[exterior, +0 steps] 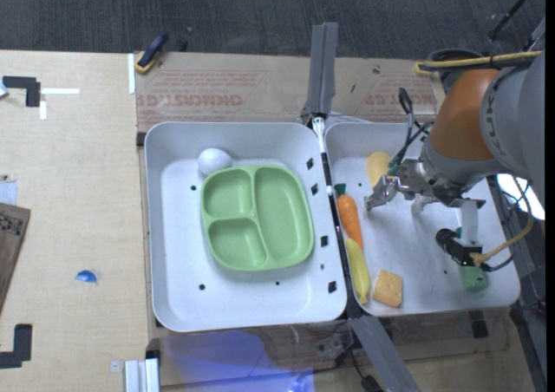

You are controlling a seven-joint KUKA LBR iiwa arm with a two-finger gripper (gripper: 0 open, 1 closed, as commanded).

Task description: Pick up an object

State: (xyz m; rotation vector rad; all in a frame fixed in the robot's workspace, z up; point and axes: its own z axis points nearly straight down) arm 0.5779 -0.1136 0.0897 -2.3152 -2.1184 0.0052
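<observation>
A green three-compartment plate (257, 217) lay in the left bin (169, 234), filling most of its middle, with a small white ball (214, 159) just beside the plate at about its eleven o'clock. In the right bin (425, 295), a carrot (349, 218) lay along the left wall, slim and orange with a bit of green at its upper end; its long axis ran from about eleven o'clock down to five o'clock, the green top pointing to eleven. Right under it, end to end, a yellow banana-like piece (359, 270) carried the same line on toward six o'clock. A yellow-orange wedge like a block of cheese (388, 288) sat at the bin's lower left, just beside the banana piece at its four o'clock. A pale yellow rounded object (377, 167) rested near the top of the bin, at one o'clock from the carrot. The gripper (379, 198) hung over the right bin at about three o'clock from the carrot's upper end, near it but apart; how far its claw was spread could not be told, and nothing was seen pinched in it. A small green object (473, 277) lay at the bin's right side
</observation>
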